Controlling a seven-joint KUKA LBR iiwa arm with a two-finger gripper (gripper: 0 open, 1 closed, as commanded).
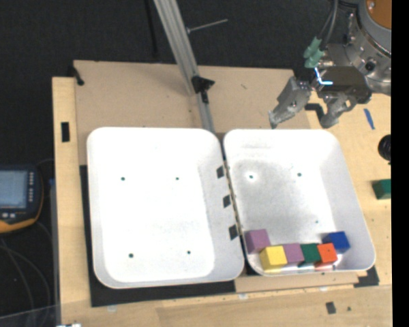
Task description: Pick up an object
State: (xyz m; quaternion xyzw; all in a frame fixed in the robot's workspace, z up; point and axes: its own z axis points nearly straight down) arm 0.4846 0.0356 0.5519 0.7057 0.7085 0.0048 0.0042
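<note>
Even overhead light; white bins glare; slightly soft.

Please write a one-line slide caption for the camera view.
Open gripper hovers above the right bin's far edge, with coloured blocks clustered at its near edge.

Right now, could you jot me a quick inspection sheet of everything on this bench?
Surface: wooden bench bearing left bin and right bin.
Job's things: small coloured blocks, among them a yellow block and a blue block, clustered in the right bin's near corner.
Clutter: green object on the bench's right.
Grippers: end effector open above the right bin's far edge, holding nothing.
Cables: wires along the wrist.
Surroundings: handheld screen at left; metal rail behind.
</note>
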